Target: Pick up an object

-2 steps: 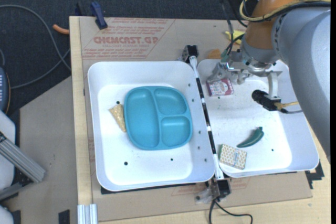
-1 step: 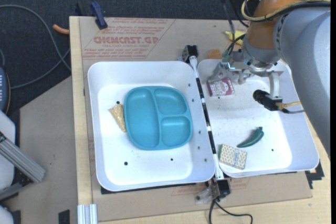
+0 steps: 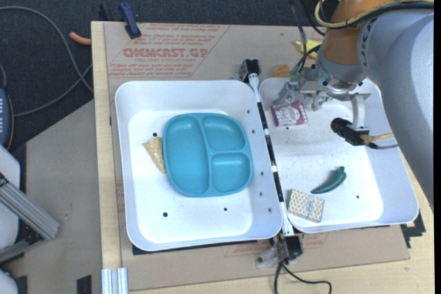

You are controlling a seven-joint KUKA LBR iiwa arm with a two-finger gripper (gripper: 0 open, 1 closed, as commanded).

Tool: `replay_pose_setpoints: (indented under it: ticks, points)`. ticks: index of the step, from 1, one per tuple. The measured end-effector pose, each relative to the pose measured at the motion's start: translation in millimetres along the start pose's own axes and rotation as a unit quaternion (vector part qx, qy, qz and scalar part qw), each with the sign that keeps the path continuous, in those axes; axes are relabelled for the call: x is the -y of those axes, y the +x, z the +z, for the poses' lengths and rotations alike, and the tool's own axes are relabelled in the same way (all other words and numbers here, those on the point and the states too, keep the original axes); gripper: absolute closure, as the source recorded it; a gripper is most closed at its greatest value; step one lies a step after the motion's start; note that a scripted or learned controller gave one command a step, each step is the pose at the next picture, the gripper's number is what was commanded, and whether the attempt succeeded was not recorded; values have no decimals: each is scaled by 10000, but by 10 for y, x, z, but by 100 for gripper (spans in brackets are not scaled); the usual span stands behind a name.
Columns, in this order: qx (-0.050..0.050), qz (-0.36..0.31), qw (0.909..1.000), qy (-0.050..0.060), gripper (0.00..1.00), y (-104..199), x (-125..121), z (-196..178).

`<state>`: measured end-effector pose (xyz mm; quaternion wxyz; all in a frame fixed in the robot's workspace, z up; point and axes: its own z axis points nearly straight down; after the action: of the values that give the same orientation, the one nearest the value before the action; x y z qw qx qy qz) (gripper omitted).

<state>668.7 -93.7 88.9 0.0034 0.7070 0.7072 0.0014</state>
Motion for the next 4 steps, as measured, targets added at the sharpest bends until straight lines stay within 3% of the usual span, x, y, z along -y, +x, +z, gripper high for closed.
replay_pose_setpoints:
  ticks: [1, 2, 3, 4]
  points:
    - [-15, -5, 10000, -1, 0, -24, -2, 0]
    - [0, -9, 10000, -35, 100, -26, -18, -114]
    - [0, -9, 10000, -32, 0, -25, -17, -112]
    - [-10, -7, 10000, -8, 0, -12, -6, -5]
